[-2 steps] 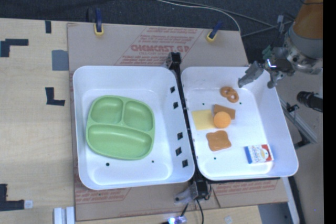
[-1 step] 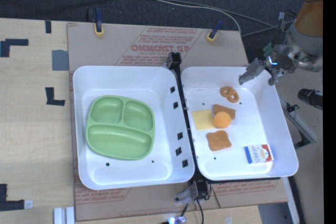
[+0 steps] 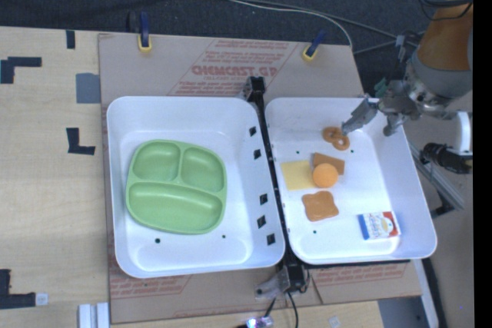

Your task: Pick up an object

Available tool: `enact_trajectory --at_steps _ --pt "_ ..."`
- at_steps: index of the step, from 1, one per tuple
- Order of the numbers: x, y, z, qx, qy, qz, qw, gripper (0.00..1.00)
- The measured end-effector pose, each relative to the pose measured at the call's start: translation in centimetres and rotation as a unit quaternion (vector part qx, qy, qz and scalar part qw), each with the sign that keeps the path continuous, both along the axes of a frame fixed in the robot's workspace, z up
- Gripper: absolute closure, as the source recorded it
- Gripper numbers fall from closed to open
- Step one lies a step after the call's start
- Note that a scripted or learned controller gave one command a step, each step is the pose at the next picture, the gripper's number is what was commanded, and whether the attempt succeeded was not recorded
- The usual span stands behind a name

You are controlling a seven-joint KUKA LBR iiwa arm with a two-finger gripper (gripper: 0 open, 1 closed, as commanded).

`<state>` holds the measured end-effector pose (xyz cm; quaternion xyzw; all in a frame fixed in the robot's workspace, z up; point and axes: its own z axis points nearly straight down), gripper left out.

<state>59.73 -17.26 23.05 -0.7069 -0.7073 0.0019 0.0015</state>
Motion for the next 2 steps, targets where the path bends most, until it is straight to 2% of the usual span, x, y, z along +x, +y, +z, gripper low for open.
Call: enact_trajectory --at_steps 2 --pt "0.9 1.1 -9.9 0.0000 0.000 0.001 1.0000 0.00"
